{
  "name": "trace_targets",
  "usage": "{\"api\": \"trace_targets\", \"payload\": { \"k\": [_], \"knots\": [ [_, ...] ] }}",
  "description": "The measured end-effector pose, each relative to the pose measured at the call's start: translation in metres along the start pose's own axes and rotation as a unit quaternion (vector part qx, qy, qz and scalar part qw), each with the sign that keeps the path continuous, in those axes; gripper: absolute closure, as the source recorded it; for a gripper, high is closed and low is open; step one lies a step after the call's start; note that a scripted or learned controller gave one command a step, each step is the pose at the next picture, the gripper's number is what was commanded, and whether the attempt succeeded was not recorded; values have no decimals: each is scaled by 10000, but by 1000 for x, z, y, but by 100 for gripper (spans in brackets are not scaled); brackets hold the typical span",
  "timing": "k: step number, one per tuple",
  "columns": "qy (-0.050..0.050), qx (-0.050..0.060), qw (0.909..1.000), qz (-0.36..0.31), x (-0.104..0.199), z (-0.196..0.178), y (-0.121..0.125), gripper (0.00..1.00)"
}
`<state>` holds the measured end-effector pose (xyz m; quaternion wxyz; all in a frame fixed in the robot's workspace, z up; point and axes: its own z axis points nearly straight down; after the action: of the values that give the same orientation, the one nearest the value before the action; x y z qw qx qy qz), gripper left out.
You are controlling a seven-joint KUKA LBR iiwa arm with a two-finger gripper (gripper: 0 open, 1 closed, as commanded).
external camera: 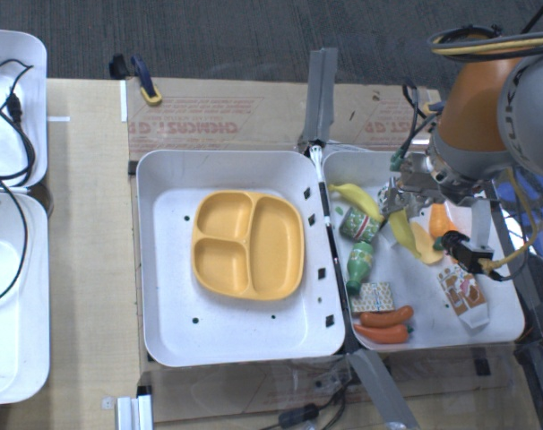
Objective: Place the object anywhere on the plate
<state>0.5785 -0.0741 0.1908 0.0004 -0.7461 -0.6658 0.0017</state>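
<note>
While the yellow divided plate (249, 245) lies bare in the left bin (164, 330) at mid-frame, the objects are crowded in the right bin (509, 321): a banana (361, 200), two green bottles (360, 240), two sausages (383, 323), a small carton (461, 296) and an orange piece (439, 219). The tool (406, 195) is seen low over the banana at upper right; its state cannot be told. Both bins are carried by the bench (83, 240).

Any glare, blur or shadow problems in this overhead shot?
Camera view: even light and soft shadows; yellow plate is sharp and evenly lit; glare washes out the right bin floor beside the arm; gripper region is cluttered and murky; some barrel distortion at frame edges.
</note>
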Motion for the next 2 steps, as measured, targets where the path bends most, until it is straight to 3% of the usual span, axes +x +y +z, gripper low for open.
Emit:
{"api": "trace_targets", "payload": {
  "k": [1, 2],
  "knots": [
    [0, 5, 9998, 180, 99, 1, 33, 100],
    [-1, -4, 9978, -665, 169, -37, -3, 100]
  ]
}}
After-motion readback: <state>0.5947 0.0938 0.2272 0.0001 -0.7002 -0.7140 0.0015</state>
